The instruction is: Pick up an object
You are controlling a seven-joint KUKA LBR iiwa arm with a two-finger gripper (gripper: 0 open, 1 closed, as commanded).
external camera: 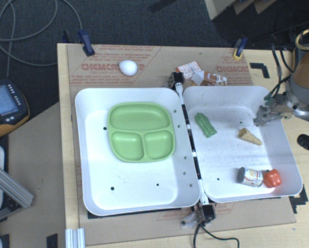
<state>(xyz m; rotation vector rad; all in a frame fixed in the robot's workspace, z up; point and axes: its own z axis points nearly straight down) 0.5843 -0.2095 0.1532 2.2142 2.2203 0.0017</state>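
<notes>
The desk [144, 56] carried 2 white bins; the left bin [92, 138] held a green tray [141, 132]. In the right bin [278, 154], right of centre in the frame, lay a tan wedge [250, 136], probably light and stiff, best pinched across its short sides. Its long axis ran upper left to lower right. The claw [262, 117] hovered just above it; I could not tell its opening.

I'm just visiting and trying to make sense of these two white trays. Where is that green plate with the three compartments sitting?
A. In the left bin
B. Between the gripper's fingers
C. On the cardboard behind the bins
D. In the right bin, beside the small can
A: the green divided plate lies flat in the left bin, while the small can sits in the right bin.
</notes>
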